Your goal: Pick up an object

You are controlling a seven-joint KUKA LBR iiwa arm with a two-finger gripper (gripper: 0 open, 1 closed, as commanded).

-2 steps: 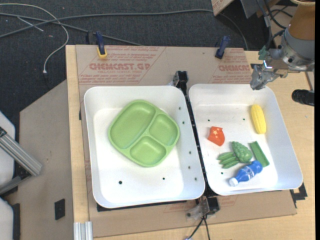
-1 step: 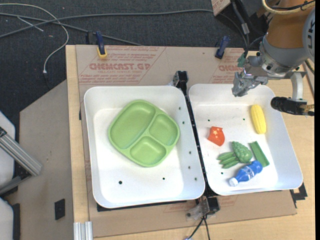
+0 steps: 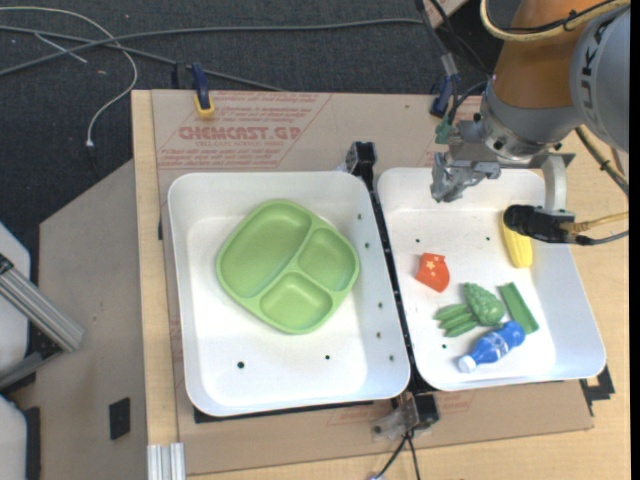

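The arm (image 3: 545, 53), grey with an orange band, reaches in from the right and hangs over the far end of the right bin (image 3: 580, 318); its hand (image 3: 452, 186) points down above the bin's far left corner, the short grey fingers sitting close together with nothing between them, though how far they are parted cannot be told from this angle; no object is touching it. The things to pick lie nearer in the same bin: a small orange-red piece (image 3: 433, 271) near the bin's left side; a yellow piece (image 3: 518, 248) toward the right wall, just beside a black fitting (image 3: 537, 222); a cluster of green toy vegetables (image 3: 482, 307) in the middle; a blue bottle (image 3: 494, 347) just in front of them. The left bin (image 3: 200, 368) holds a green divided plate (image 3: 288, 265), lying flat; both bins rest on a cardboard sheet (image 3: 250, 123) over the tabletop.
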